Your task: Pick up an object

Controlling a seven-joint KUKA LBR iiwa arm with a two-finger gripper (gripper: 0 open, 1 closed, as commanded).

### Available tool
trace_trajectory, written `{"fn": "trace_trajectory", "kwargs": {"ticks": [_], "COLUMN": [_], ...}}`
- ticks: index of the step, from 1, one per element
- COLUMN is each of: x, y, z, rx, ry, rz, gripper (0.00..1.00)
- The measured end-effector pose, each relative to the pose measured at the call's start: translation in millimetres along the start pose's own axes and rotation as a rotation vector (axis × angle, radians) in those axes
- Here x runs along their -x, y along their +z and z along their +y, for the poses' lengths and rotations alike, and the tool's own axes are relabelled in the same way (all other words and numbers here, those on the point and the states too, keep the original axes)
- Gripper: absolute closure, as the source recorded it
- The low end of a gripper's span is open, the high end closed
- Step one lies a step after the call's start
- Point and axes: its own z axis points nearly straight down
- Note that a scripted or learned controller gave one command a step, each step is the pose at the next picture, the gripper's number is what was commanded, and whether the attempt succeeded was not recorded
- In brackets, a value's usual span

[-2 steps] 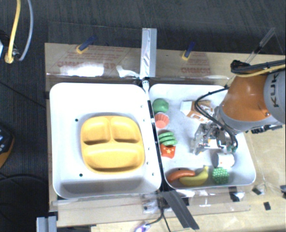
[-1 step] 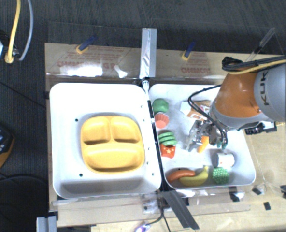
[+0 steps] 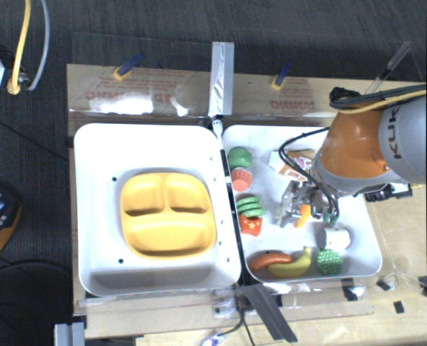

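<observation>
Toys crowd the right bin (image 3: pixel 368 262), 1 of 2 white bins on a wooden bench over dark carpet; we count 1 yellow tray (image 3: pixel 168 213) in the left bin (image 3: pixel 98 164). We cannot tell how the gripper (image 3: pixel 300 209) stands above them.

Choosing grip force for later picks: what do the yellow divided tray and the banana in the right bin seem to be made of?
Yellow tray: looks like moulded hard plastic with a slight sheen, going by its uniform colour and rounded compartment ridges. Banana: probably a plastic toy, smooth, evenly yellow; it could be rubbery.
</observation>
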Motion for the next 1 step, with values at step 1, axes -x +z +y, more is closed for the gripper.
{"fn": "trace_trajectory", "kwargs": {"ticks": [1], "x": [79.0], "y": [3.4], "z": [-26.1], "rx": [0.006], "ry": [-0.171], "rz": [0.006], "gripper": [0.0]}}
